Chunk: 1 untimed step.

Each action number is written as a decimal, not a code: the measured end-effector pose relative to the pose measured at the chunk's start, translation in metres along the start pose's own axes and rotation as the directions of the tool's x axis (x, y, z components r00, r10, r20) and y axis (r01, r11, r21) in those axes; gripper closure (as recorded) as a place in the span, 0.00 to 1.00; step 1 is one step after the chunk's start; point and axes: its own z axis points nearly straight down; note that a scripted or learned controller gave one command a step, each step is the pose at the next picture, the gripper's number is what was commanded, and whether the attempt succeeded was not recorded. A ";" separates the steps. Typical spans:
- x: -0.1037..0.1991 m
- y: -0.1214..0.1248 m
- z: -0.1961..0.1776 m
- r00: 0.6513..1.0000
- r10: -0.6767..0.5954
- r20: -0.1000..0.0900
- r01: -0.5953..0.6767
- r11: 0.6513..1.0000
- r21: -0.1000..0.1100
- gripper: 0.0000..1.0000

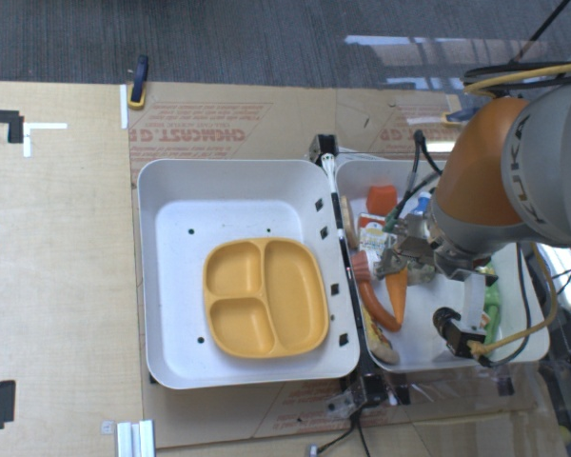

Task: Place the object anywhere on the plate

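The yellow plate [265, 297] serves here as the landmark: it lies in the middle of the left bin [171, 188], it has three compartments, and all three are bare, so nothing is placed on it yet. To the right of the plate, past the wall between the two bins, is the right bin [419, 346], where the objects are crowded together. Closest to the plate are a long orange-red object [376, 307] and, just beside it, an orange carrot-like object [398, 293] that stands tilted under the wrist. Farther right of the plate, and a little higher in the view, an orange block [382, 199] rests near the back wall of that bin. Still farther right, a green object [493, 310] lies along the far side. The gripper [406, 255] is low among these objects, to the right of the plate, but the wrist covers it and its state cannot be told. It seems the task is at its beginning: which object is meant is not sure, the pick is not confirmed, and the carry to the plate and the release are left.
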 end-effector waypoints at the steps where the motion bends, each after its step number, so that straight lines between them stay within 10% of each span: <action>1: 0.099 -0.043 0.000 0.984 0.177 -0.001 -0.177 0.984 0.001 1.00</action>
